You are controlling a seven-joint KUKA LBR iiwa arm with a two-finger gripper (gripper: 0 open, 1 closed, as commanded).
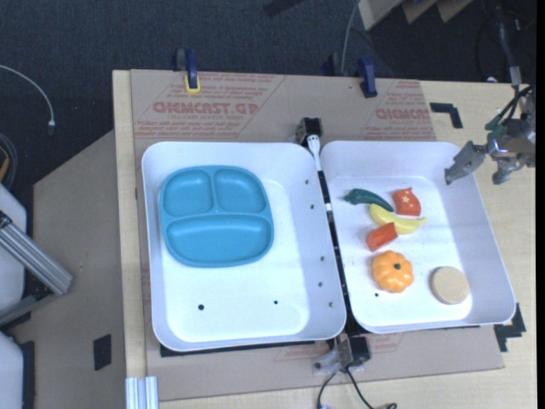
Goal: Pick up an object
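- Gripper [484, 162] hovers over the upper right corner of the right bin [477, 228], fingers spread wide with nothing between them.
- Tomato [407, 201] lies nearest, down-left of it, touching a banana [400, 222]; a green pepper [366, 197] sits just beyond.
- Carrot piece [381, 238], orange pumpkin [392, 272] and tan disc [449, 285] lie farther below.
- Blue divided plate [218, 216] (in the left bin [230, 313]) is farthest.

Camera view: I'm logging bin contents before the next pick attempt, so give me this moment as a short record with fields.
left bin: blue divided plate
right bin: green pepper, red tomato, banana, red-orange piece, orange pumpkin, tan round disc
end effector: at right bin's far right corner, apart from the items
held: nothing visible
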